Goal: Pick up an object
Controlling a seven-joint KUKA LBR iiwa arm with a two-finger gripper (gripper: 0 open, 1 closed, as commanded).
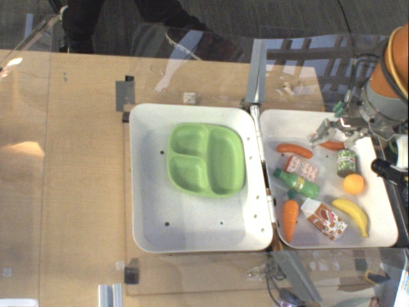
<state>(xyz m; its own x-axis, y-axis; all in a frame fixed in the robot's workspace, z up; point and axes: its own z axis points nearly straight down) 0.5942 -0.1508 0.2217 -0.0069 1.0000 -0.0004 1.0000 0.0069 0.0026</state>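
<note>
Nearest the camera, along the front wall of the right bin (383, 243), lie a carrot (289, 220), a small red and white carton (324, 219) and a banana (355, 215), the carton between the other two and close to both. The carrot points lengthwise beside the seam where the two bins meet. Just behind the banana sits an orange (353, 183). Toward the bin's middle a green bottle (296, 181) lies on its side, and touching its far side is a small red and white packet (301, 167). A dark can with a green label (346, 162) stands upright near the right wall. Farther back lie a sausage (294, 149) and a second red piece (331, 145), the latter partly hidden under the gripper (332, 130).

The left bin (148, 229) holds a green divided plate (207, 160), lying flat with its three sections up, set toward the far right part of that bin.

At the far end of the right bin the gripper hangs low over the back edge, right beside the second red piece; nothing sits between its fingers, and whether they are spread or closed cannot be made out. Behind it the arm (391, 75) rises to the right, its orange band showing, with cables crowding the bin's right rim
</note>
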